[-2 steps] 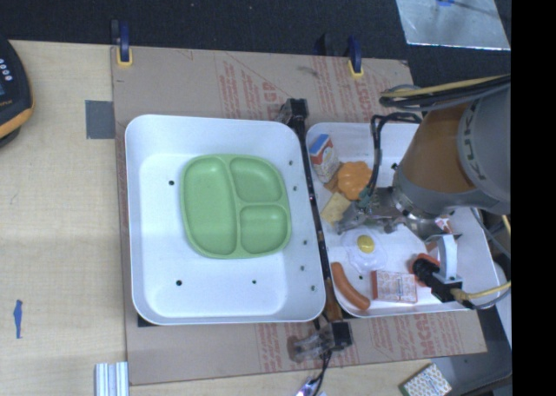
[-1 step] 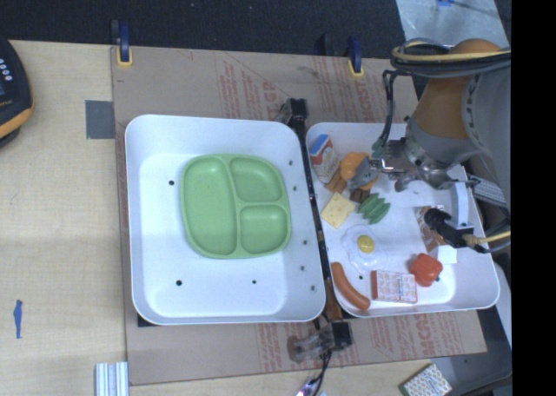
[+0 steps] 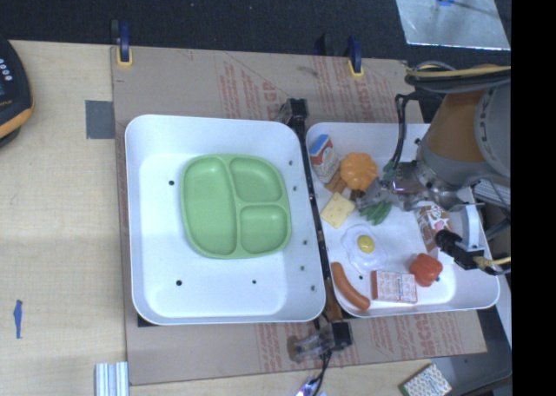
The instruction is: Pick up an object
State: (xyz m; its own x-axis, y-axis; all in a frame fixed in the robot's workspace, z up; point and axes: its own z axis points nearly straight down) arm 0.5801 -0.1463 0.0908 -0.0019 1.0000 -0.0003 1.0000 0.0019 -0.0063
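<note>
Toy foods (image 3: 395, 286) lie right of the left shallow white bin (image 3: 139, 212), which holds a pale green three-section plastic plate (image 3: 234, 205). In the right white bin (image 3: 469, 303) sit a yellow cheese wedge (image 3: 337, 210), a round orange lump (image 3: 358, 170), a white fried egg (image 3: 365, 244) and a red tomato (image 3: 426, 268). The grey two-finger gripper (image 3: 393, 188) hangs over a green leafy piece (image 3: 376, 209) just beside the orange lump. Whether it is open or closed, I cannot tell.

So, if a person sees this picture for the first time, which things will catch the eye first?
Probably the green divided plate, lying alone in the middle of the left white bin. Next, the crowd of toy foods in the right bin: an orange piece, a fried egg, a sausage and a red piece. The arm's hand is low over that bin's upper part.
</note>
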